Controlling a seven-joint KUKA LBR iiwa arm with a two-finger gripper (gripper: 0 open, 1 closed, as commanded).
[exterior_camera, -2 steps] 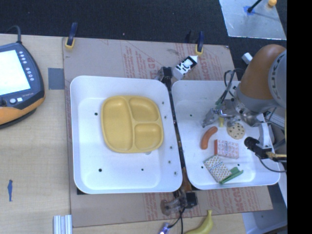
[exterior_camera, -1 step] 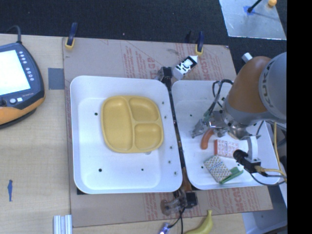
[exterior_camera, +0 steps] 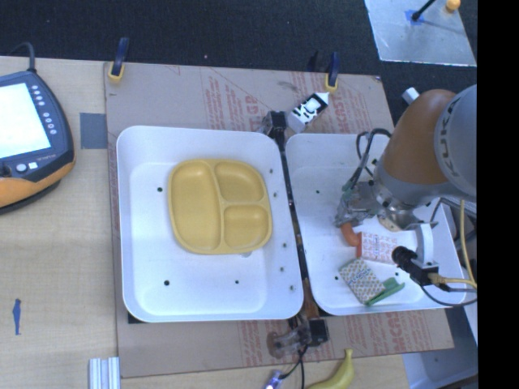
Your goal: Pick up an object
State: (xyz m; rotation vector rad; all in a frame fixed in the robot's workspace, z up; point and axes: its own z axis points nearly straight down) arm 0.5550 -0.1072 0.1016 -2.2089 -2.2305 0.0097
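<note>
The likeliest thing to be picked is the small orange piece (exterior_camera: 349,234) lying in the right bin (exterior_camera: 324,168), just below the gripper (exterior_camera: 354,214) and touching or nearly touching it. It looks like a light, hard plastic toy, perhaps a play carrot, though it is partly covered and too small to name with confidence. If so, it should be stiff and a little slick, so a hold across its narrow width near the middle seems safer than one at a tapered end. Whether the fingers are open or closed cannot be told, since the wrist and cables hide them. Just beside the orange piece sits a flat red-and-white checked packet (exterior_camera: 378,245), and lower down a speckled grey pad (exterior_camera: 361,279) with a green strip (exterior_camera: 387,292) against its edge; these thin, flat things would probably be harder to take, lying flush on the bin floor. The left bin (exterior_camera: 138,217) holds a yellow divided plate (exterior_camera: 219,206), wide and shallow, with only its rim to offer. On the tabletop (exterior_camera: 49,282) beyond lie a handheld screen (exterior_camera: 28,140) and, at the bottom edge, a banana (exterior_camera: 339,373).
</note>
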